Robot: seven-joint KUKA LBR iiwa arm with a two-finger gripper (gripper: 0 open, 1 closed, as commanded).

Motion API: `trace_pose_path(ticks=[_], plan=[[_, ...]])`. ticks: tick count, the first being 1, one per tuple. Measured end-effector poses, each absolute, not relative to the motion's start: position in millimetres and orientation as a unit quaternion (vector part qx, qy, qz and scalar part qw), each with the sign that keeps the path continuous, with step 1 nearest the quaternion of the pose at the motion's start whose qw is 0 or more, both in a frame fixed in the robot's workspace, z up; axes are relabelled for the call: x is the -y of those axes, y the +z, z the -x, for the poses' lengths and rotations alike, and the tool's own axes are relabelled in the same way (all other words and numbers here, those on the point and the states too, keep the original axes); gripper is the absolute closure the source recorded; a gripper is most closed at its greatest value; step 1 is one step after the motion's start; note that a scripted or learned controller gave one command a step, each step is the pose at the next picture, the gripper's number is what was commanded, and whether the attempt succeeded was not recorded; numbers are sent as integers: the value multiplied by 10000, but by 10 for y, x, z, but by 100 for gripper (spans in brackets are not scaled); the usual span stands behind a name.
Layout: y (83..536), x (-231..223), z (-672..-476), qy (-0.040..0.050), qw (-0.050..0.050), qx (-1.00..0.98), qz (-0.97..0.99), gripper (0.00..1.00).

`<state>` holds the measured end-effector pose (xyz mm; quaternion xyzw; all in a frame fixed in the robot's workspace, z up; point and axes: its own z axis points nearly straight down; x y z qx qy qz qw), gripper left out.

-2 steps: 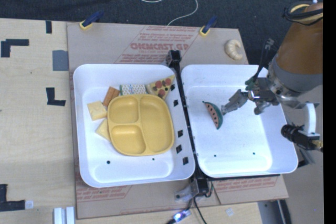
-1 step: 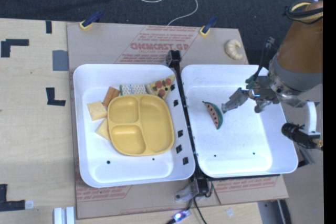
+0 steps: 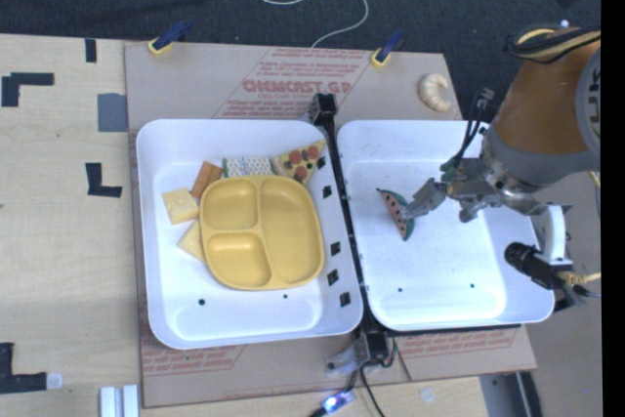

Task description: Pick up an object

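A small toy slice (image 3: 397,208), reddish on top with a green tip, lies in the left half of the right bin (image 3: 488,293). My gripper (image 3: 442,208) hangs over the middle of that bin, just right of the slice. Its fingers stand apart and open. The left fingertip (image 3: 418,207) is close beside the slice, and nothing sits between the fingers. The grey and orange arm (image 3: 547,127) covers the bin's upper right part.
The left bin (image 3: 156,308) holds a yellow divided plate (image 3: 262,231), cracker pieces (image 3: 182,206) at its left and a toy pizza slice (image 3: 301,159) at its top. A beige croissant-shaped piece (image 3: 437,91) lies on the cardboard behind the right bin. A black divider (image 3: 337,210) runs between the bins.
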<state>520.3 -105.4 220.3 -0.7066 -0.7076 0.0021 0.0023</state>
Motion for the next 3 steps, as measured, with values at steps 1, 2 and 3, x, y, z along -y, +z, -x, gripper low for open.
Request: trace_pose_path(ticks=[1, 2, 3], plan=[[1646, 985, -5106, 22, 31, 7075, 7067, 0], [1012, 960, -5037, 23, 35, 7073, 7069, 0], [836, 951, -5032, 11, 12, 7075, 7067, 0]])
